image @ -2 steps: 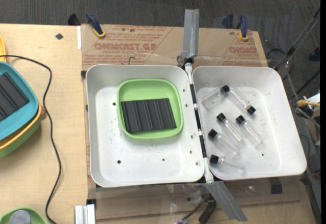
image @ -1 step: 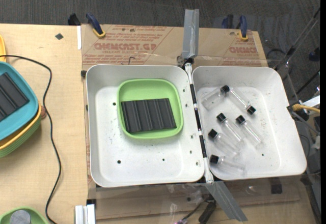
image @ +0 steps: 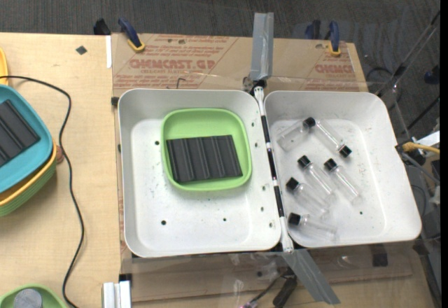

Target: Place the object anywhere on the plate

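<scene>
A green square plate sits in the left white bin, toward its back middle. A dark ribbed mat covers the plate's floor. In the right white bin lie several clear plastic vials with black caps, scattered across its middle. One vial lies near the back, another vial in the centre, and a third vial near the front left corner.
A stack of teal and yellow plates stands at the far left on the wooden bench. A black cable runs down the bench beside the left bin. Clamps hold brown cardboard behind the bins.
</scene>
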